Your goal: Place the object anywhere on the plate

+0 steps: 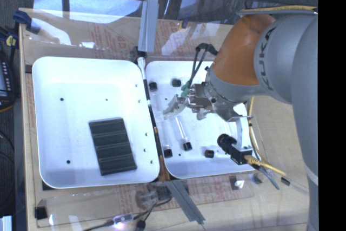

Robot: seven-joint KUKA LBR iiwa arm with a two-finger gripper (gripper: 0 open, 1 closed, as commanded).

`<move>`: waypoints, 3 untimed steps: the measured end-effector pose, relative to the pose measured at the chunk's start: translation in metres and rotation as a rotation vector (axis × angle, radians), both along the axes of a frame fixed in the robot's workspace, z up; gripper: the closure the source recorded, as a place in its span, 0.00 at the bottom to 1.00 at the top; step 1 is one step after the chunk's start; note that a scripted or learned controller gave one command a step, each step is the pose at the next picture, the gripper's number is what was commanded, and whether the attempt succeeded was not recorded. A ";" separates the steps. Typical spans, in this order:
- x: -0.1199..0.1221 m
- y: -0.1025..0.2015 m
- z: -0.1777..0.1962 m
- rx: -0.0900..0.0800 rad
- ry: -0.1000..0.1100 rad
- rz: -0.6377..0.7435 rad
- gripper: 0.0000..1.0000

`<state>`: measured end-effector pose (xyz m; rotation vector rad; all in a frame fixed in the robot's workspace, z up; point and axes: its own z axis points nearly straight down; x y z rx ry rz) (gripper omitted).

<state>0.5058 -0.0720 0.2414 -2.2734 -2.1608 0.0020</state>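
Arm in from the right, gripper (172,106) low over the right bin (201,173), nothing seen in its grasp.

The grey arm (284,57) comes across the right bin's far right corner, with the orange band (242,54) above the wrist. The wrist is bent so the gripper points left toward the divider between the bins, over the middle of the right bin. Whether it is spread or closed cannot be told. The likely object, a clear tube (179,129), lies flat on the right bin floor just below the gripper tip. It is faint, and its long axis runs from far to near, leaning slightly right at the near end. Small black pieces (176,82) are scattered around it, apart from each other. The dark ribbed plate (112,146) lies flat in the near part of the left bin (38,116), well apart from the tube, its long axis also far to near.
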 end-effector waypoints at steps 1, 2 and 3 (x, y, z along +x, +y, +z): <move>-0.030 0.074 -0.051 -0.003 0.003 -0.238 1.00; -0.031 0.133 -0.051 -0.002 0.005 0.071 1.00; -0.031 0.206 -0.083 -0.003 0.004 -0.017 1.00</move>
